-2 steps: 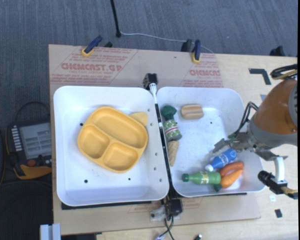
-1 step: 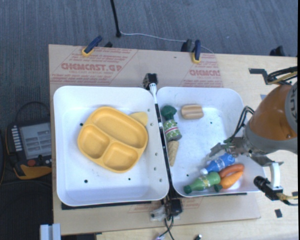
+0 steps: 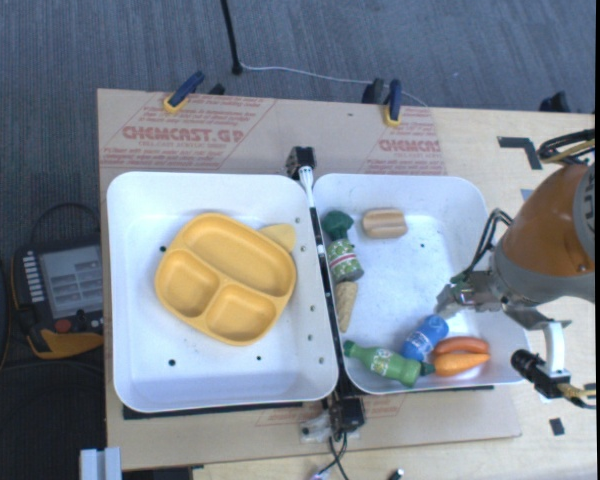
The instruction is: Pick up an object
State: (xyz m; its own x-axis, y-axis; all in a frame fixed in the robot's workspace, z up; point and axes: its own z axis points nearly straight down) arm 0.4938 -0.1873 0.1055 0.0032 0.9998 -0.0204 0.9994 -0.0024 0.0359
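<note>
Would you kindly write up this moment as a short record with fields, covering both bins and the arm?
left bin: yellow divided plate, with a pale yellow piece at its upper right edge
right bin: toy hot dog bun, dark green bottle, cone, green bottle, blue bottle, orange carrot, red sausage
arm: over the right bin's right edge
gripper: hidden under the arm
lifted object: none visible

The bench (image 3: 280, 128) is viewed from above at a slant by one fixed camera, set far enough back that both white bins (image 3: 130, 268) and the dark carpet (image 3: 80, 28) beyond the bench are taken in.
</note>
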